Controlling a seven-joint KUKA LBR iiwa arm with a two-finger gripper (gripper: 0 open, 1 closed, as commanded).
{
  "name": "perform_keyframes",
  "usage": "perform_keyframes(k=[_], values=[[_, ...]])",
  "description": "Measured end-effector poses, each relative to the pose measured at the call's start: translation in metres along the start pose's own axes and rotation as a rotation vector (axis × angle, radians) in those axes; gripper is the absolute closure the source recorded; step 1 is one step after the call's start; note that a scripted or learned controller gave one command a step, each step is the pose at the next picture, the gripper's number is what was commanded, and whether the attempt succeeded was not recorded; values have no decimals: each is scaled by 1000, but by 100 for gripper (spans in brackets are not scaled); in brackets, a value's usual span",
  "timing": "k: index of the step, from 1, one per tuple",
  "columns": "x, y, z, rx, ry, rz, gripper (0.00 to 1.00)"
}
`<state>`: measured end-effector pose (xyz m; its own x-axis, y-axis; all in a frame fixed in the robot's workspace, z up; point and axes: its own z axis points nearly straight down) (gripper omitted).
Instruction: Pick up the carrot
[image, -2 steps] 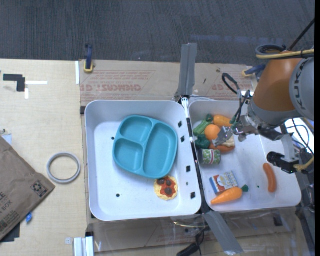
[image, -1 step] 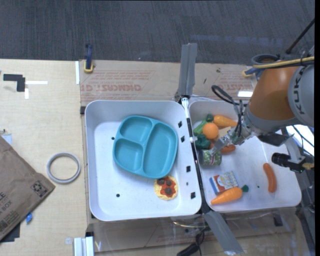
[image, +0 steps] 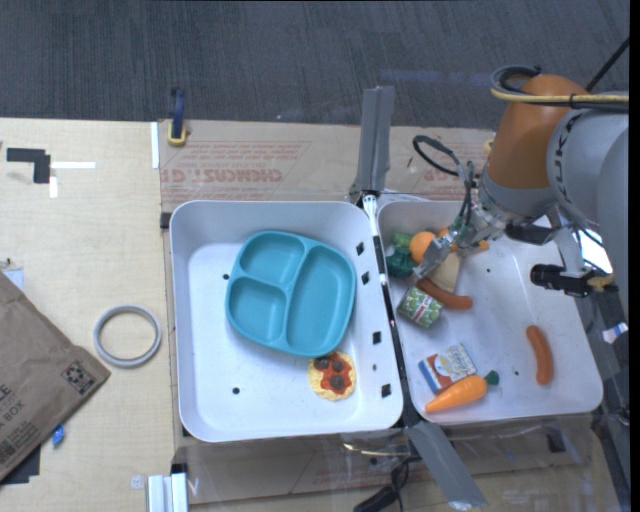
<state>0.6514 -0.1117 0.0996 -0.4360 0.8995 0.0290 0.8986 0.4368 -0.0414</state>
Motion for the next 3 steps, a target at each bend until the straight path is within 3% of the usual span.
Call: perform_keyframes(k=[1,2,3], values=[[3,1,13,-11,-17,232,0],[-32,-15,2,-18,-13,201,0],[-5,-3,12,-7,-22,48,0]])
